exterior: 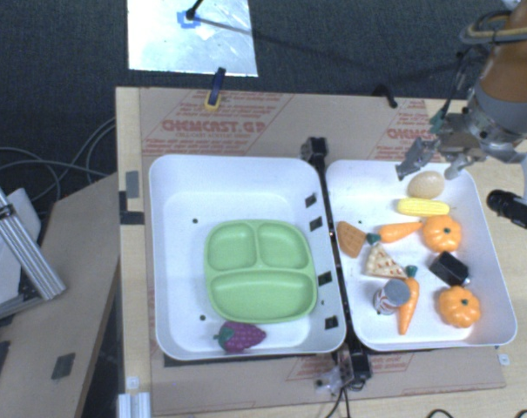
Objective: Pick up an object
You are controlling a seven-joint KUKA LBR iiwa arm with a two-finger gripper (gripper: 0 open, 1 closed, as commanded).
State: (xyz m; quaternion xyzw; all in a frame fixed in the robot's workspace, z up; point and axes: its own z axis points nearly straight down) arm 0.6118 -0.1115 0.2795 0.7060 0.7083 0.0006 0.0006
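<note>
2 white bins sit side by side on the bench. The left bin (172,233) holds 2 things: 1 green divided plate (261,270) w/ 3 compartments, about mid-bin, and 1 purple bunch of grapes (240,336) just below the plate's lower edge, near the bin's front wall. The right bin (494,316) holds the rest, approx 10 items. From its left side: 1 brown cookie-like piece (351,239) by the divider, 1 pizza slice (384,262) just beneath it, 1 small round grey-and-red item (390,296) lower down (can't tell what it is). Carrots: 2, one lying flat (399,231) beside the cookie, one slanting (408,301) against the round item. 1 yellow corn cob (422,206) lies above the flat carrot, and 1 pale egg (425,184) sits just above the corn. Pumpkins: 2, one (442,232) right of the flat carrot, one (458,306) near the front right corner. 1 black block (449,268) lies between the 2 pumpkins. The gripper (437,165) hangs over the bin's back right area, fingers spread apart w/ nothing between them, directly above the egg.
</note>
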